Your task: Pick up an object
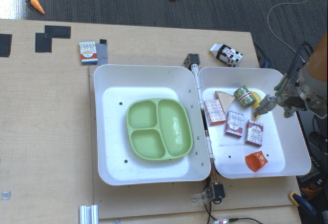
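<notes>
End effector (267, 105) (grip state unclear) hovers beside green can (242, 95), near cartons (235, 124).

the arm reaches in from the right edge, its grey wrist low and slanted leftward. the claw (267, 106) points left and slightly down, one dark finger (262, 107) stretched forward; whether the fingers are spread or closed is hard to tell.

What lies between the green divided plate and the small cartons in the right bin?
In the camera view, between the green plate and the cartons lie bare floor of the left bin, then the two bins' touching rims. No loose object sits there.
</notes>
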`<state>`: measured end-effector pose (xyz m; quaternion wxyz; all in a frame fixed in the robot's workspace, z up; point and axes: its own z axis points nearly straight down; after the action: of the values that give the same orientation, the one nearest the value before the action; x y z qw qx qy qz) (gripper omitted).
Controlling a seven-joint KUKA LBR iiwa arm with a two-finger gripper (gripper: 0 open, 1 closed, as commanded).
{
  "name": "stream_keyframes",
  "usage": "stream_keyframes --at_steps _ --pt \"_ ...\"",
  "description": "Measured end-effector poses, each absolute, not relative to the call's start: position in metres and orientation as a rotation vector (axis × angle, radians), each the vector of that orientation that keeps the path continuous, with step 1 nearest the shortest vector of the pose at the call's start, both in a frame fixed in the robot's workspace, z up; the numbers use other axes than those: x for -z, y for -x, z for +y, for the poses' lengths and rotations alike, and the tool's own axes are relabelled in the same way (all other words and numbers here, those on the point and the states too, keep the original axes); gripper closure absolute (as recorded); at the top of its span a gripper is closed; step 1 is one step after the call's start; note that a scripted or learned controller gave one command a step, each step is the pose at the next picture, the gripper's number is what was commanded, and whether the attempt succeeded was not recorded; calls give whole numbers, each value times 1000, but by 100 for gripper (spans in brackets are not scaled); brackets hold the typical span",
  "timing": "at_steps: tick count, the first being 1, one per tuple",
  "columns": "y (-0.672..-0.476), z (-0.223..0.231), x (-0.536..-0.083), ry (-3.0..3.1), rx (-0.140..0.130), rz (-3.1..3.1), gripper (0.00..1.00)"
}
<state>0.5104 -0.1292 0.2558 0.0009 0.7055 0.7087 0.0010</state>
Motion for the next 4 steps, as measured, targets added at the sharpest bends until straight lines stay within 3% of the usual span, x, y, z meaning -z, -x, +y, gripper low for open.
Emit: stream_keyframes --at_steps 1,2,4 --pt "-492 -121 -98 -2210 -12 2215 0" --pt "-492 -88 -90 -2205 -14 2203 0" --pt "-492 -88 -90 -2205 -13 2203 0"
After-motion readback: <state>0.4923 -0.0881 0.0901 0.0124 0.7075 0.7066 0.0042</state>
